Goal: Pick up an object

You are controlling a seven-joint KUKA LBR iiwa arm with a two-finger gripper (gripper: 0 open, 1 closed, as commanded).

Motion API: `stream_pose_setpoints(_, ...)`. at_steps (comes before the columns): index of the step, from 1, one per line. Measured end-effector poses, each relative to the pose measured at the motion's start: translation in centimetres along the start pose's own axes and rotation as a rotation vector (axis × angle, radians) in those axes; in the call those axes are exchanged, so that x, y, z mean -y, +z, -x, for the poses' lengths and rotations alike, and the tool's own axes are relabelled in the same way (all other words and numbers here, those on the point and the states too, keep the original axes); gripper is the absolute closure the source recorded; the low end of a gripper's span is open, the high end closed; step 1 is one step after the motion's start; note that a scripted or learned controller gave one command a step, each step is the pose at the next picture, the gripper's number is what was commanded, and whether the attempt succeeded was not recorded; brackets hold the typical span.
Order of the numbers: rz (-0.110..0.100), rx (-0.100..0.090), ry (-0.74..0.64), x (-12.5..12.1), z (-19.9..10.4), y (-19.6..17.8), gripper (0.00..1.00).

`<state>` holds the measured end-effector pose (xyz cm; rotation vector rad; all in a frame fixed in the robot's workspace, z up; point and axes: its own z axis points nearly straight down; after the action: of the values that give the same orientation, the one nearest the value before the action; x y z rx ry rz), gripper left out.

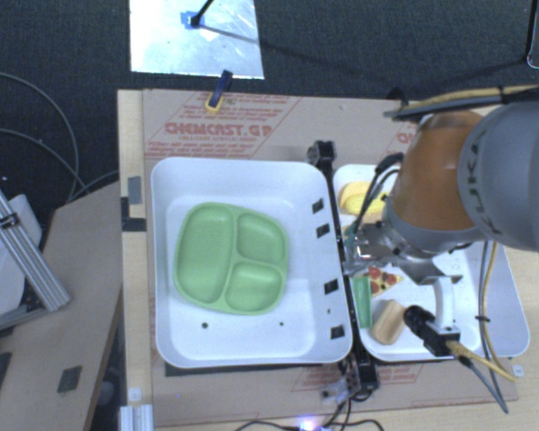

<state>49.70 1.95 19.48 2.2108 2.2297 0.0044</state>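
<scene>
The grey arm with its orange band (436,182) hangs over the right bin (512,326). My gripper (366,248) points down at that bin's left side, near the divider, and the wrist hides most of it. Just below it lie a toy pizza slice (383,281) and a green stick-shaped piece (362,302). A tan bread-like piece (388,321) lies near the bin's front. A yellow object (353,196) rests at the bin's back left corner, behind the gripper.
The left bin (189,187) holds a green divided plate (230,257). Black clips run along the divider (334,241) between the bins. A black fitting with a yellow cable (431,332) sticks out from the arm over the right bin's front.
</scene>
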Motion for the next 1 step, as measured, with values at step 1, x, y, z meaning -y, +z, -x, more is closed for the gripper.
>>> stream_pose_setpoints(1,-0.002,-0.002,-0.003,-0.41,-7.71,0.13,1.0)
